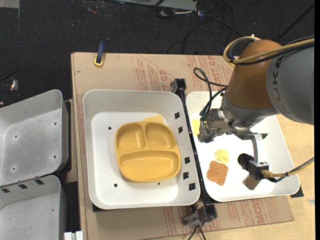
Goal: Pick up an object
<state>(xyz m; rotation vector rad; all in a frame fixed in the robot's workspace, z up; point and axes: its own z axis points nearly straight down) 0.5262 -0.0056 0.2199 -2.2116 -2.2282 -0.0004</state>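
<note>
In the left bin (pixel 95 134) lies a yellow divided plate (pixel 148 151), with a pale yellow flat piece (pixel 156 118) peeking out behind it. The right bin (pixel 287 186) holds an orange-brown waffle-like piece (pixel 217 172), a small yellow round piece (pixel 222 156), a yellow item (pixel 195 127) at the left wall and a brown block (pixel 251 182) near the front. My gripper (pixel 209 130) hangs low over the right bin's left part, just above the yellow round piece and beside the yellow item. The wrist body covers the fingertips.
The grey arm with its orange band (pixel 255 76) spans the right bin's back half. A black divider with clips (pixel 187 144) runs between the bins. Grey metal trays (pixel 30 134) lie off the bench at the left. A blue and yellow clamp (pixel 99 54) sits on the bench's far edge.
</note>
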